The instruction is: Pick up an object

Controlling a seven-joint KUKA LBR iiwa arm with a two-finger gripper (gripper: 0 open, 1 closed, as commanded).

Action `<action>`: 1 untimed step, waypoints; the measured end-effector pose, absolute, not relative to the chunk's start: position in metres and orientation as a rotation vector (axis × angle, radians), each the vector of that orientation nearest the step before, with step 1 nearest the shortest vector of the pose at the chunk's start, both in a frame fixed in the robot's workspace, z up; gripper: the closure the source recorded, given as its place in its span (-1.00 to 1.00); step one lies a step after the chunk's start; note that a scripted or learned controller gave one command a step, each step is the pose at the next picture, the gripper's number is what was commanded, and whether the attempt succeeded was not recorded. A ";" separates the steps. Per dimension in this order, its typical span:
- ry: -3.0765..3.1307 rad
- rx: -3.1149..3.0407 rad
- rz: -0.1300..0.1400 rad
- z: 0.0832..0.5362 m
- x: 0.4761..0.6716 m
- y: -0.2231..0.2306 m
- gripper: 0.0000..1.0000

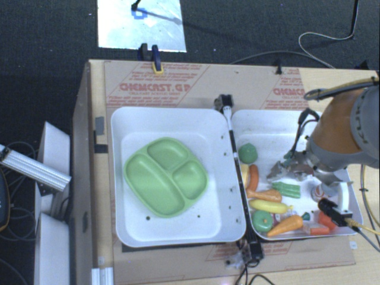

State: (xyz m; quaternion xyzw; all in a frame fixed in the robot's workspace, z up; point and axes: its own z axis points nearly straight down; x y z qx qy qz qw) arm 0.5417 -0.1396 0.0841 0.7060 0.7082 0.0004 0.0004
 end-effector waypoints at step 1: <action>2.224 2.215 0.002 0.095 0.542 -0.140 1.00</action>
